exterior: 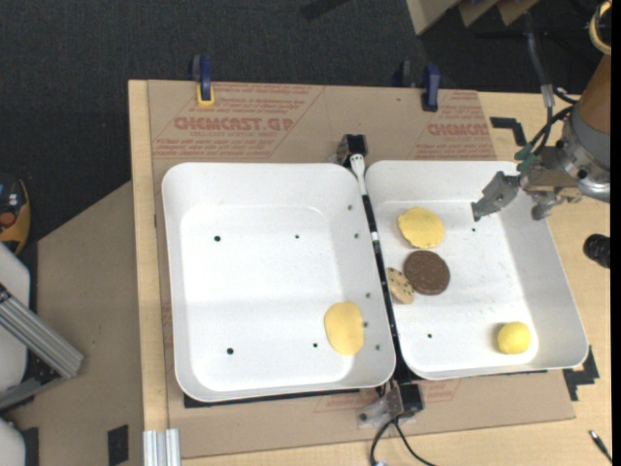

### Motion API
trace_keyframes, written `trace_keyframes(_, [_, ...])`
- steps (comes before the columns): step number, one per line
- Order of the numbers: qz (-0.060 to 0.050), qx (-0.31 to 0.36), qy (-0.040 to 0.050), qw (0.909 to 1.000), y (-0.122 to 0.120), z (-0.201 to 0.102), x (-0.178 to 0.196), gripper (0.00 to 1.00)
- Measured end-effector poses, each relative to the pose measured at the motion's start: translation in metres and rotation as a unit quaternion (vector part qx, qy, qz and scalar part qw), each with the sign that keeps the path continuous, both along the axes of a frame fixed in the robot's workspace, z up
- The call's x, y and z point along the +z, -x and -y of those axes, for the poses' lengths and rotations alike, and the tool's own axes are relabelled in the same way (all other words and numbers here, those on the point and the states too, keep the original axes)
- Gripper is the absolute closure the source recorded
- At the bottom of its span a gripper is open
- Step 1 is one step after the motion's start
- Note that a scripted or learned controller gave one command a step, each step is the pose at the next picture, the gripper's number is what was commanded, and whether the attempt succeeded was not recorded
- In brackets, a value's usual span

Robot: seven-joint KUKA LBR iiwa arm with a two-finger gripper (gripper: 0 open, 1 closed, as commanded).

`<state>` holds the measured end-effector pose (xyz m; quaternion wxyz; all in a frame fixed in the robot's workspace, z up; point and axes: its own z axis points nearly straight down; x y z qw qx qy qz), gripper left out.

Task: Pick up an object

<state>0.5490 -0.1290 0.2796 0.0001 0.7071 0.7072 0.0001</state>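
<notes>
My pincer (512,200) hangs over the right bin (543,289), fingers spread, pinching nothing; below lie a yellow disc (421,227), brown cookie (427,272) and yellow ball (513,337) — another yellow piece (344,327) sits in the left bin (243,270).

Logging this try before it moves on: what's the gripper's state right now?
Gripper: over the right bin, nothing seen between its fingers; open or shut cannot be told.

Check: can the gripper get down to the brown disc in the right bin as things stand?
Probably yes. The gripper hangs over the right bin, and the brown disc lies uncovered below-left. The speckled piece touching its edge could crowd one finger.
</notes>
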Motion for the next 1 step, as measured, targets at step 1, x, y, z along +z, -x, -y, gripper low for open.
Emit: trace_keyframes(1, [0.002, 0.000, 0.0005, 1.0000, -0.0006, 0.0000, 0.0109, 1.00])
